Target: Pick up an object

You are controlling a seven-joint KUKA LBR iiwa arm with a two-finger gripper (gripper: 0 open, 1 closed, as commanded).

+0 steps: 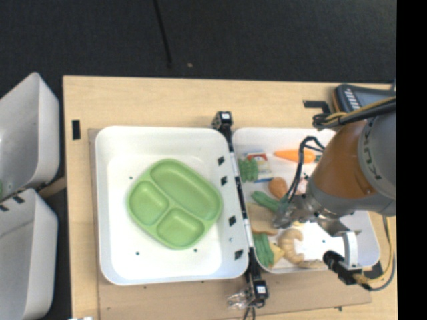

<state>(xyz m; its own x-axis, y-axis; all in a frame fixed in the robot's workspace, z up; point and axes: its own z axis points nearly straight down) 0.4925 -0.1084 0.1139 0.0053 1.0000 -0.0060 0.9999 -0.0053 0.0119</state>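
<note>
A tan toy (291, 242) is lying among small items in the right bin (371, 245), lower right of frame. We are lowering our gripper (288, 213) just above; we cannot tell its jaw state, so we are centring carefully, avoiding the green toy (264, 251).

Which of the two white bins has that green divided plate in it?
The left bin, farther from the arm. The green plate lies flat in it; the right bin holds small toys instead.
</note>
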